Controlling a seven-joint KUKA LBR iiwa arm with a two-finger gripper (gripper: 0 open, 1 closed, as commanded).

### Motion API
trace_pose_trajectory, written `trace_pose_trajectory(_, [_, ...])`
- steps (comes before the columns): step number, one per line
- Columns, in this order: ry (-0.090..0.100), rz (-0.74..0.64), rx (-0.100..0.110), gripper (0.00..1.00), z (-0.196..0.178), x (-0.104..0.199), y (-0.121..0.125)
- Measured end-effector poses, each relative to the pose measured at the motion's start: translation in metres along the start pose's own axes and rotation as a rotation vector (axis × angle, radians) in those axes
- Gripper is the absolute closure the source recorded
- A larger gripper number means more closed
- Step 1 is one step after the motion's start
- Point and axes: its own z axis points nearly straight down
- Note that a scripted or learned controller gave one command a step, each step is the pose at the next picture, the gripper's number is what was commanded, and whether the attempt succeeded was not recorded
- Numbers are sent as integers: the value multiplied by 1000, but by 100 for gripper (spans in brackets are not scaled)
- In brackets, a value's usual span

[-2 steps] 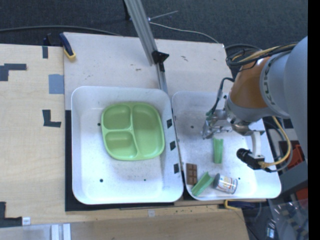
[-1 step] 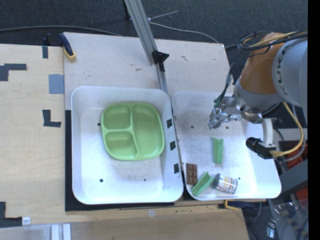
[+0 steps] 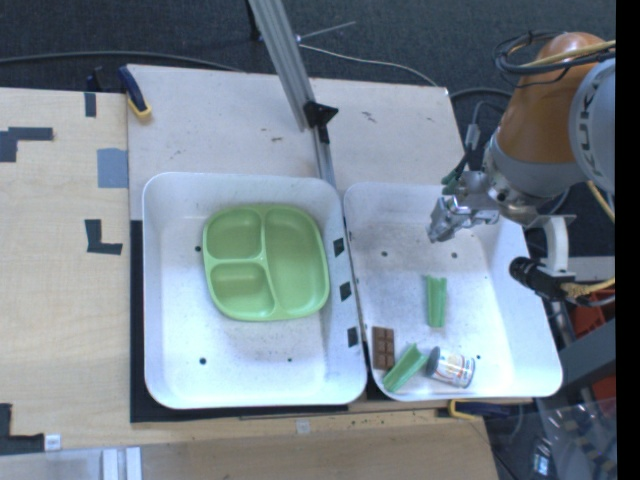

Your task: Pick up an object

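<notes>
In the right bin (image 3: 390,218) lie a green stick (image 3: 436,300), a brown chocolate bar (image 3: 383,346), a green wedge-shaped block (image 3: 403,367) and a small can on its side (image 3: 452,368). My gripper (image 3: 441,226) hangs over the upper right part of that bin, above and a little right of the green stick. Nothing shows between its fingers. The grey and orange arm reaches in from the right.
The left bin (image 3: 170,298) holds a green divided plate (image 3: 266,262). A metal pole (image 3: 285,53) slants across the bench behind the bins. A blue and yellow tool (image 3: 134,93) lies at the bench's far left. Cables run at the right.
</notes>
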Motion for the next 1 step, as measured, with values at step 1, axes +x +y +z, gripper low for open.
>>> trace_pose_trajectory(1, [0, 0, 0, 100, -53, 0, 1])
